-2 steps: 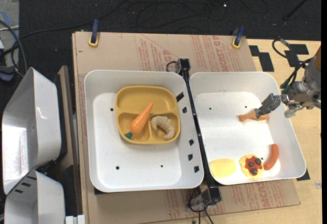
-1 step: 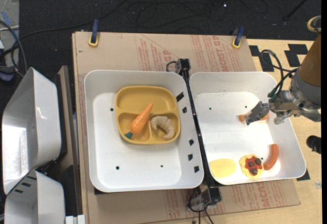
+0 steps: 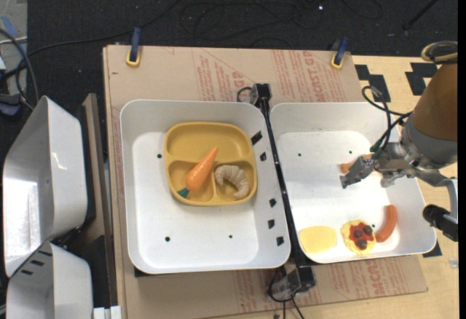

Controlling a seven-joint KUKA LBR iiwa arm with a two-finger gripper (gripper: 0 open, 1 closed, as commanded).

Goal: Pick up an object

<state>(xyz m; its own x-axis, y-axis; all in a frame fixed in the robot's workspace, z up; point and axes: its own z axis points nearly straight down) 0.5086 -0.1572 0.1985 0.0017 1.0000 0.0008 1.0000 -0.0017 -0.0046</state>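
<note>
My gripper (image 3: 354,174) hangs over the middle of the right bin (image 3: 320,143), at the end of the grey arm that comes in from the right. A small orange bit shows right at its tip, too small to identify. Along the right bin's front lie a flat yellow disc (image 3: 318,239), a small round tart with red pieces (image 3: 359,234) and a reddish-orange sausage (image 3: 386,223). All three lie below the gripper and apart from it. In the left bin (image 3: 145,223), a yellow divided plate (image 3: 191,140) holds an orange carrot (image 3: 202,168) and a pale curled shrimp-like piece (image 3: 233,178).
A black divider with clips (image 3: 271,164) runs between the two bins. Both bins stand on a cardboard sheet (image 3: 218,70) held by yellow clamps at the back. White containers (image 3: 40,179) stand off the bench at the left. Cables trail across the dark floor behind.
</note>
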